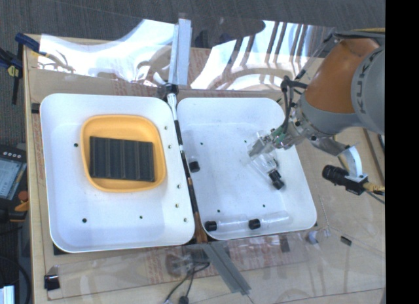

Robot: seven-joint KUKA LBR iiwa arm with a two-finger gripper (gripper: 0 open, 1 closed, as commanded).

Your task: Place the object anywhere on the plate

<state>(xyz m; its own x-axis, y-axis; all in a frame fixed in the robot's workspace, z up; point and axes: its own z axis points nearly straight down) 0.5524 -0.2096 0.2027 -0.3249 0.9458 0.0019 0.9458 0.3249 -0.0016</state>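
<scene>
The yellow plate lies in the left bin, with a dark ridged insert covering its middle. My gripper hangs low over the right bin, in its right half, far from the plate. A small black piece lies on the bin floor just below and to the right of the gripper, apart from it as far as I can see. A clear tube with black ends rests along the right bin's front wall.
Another small black bit sits at the right bin's left wall, near the divide between the bins. Shiny foil and a metal bar stand behind the bins. The arm's orange band looms over the right bin's far right corner.
</scene>
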